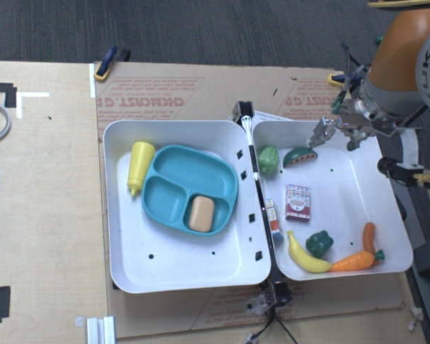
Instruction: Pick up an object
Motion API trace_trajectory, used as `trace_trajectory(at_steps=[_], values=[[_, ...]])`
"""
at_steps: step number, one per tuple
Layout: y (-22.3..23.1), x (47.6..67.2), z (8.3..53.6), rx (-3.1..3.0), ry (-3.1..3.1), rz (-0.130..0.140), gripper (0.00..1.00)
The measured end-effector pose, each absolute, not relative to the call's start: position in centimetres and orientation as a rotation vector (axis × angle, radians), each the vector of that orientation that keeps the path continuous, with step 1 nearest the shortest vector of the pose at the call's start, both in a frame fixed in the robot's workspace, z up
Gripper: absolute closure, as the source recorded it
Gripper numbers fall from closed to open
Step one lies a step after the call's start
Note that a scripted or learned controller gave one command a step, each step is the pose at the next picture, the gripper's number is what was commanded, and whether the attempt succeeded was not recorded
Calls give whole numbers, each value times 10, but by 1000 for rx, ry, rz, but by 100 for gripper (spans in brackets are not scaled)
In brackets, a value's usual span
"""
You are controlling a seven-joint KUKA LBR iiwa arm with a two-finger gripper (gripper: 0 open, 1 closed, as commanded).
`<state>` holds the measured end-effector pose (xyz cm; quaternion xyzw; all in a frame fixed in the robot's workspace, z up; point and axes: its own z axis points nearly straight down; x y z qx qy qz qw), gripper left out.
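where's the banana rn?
In the camera view, the banana lies at the right bin's near-left corner, touching the carrot, just below the green pepper.

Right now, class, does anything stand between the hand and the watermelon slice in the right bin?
Nothing visible does. The hand hovers over the right bin's far end, and the watermelon slice lies just beside it on bare bin floor.

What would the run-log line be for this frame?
end effector: open, above right bin far edge | held: nothing | nearest: watermelon slice | left bin: teal tray, yellow bottle
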<state>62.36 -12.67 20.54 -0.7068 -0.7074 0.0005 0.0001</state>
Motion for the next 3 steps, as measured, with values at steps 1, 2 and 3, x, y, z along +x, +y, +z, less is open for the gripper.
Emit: trace_trajectory(at_steps=[1,2,3], values=[[-108,552,126,-2167,-2274,1,0],[-94,511,102,-2091,-2343,1,0],[-108,564,92,-2085,-2350,0,0]])
